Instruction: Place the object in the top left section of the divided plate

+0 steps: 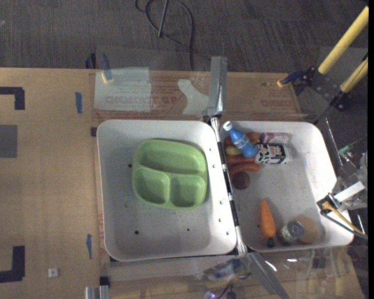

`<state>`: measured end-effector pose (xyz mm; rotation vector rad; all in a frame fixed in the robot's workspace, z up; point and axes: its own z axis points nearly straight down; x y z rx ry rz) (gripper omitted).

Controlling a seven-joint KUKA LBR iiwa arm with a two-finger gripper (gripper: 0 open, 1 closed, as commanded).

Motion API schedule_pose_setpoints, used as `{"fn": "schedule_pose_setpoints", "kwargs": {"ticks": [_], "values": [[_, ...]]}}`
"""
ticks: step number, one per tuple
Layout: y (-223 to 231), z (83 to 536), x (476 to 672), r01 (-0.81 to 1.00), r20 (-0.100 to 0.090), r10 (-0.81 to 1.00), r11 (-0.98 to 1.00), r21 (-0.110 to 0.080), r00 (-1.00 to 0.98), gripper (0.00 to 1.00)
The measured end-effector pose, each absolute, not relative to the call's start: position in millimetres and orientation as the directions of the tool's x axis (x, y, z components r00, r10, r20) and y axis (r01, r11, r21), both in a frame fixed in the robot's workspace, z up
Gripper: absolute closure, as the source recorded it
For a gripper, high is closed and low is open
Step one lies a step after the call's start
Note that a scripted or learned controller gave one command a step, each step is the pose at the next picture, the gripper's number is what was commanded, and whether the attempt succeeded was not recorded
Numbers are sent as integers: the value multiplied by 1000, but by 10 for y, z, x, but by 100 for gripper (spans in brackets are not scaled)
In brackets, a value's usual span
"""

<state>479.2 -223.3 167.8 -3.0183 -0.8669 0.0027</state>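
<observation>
Waiting on the pick step: what looks like the claw (339, 205) sits at the right bin's (304, 175) rim, and I can't tell its state. The carrot (267, 218), a likely target, lies near on its left. The divided plate (170, 173) is well apart, further left. Next move: descend, grasp, carry over.

My plate (170, 173) sits in the left bin (117, 228); bottle (240, 141), carton (272, 154) and carrot (267, 218) lie in the right bin (304, 181).

Brown table (47, 193), two white bins (117, 222) side by side, blue tape strips (78, 102) on the table, black cable (169, 17) on dark floor, yellow poles (350, 35) at upper right
</observation>
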Motion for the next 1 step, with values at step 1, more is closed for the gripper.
{"fn": "schedule_pose_setpoints", "kwargs": {"ticks": [1], "values": [[-2228,3369,4802,559,-1,559,-829,0,829,100]]}}
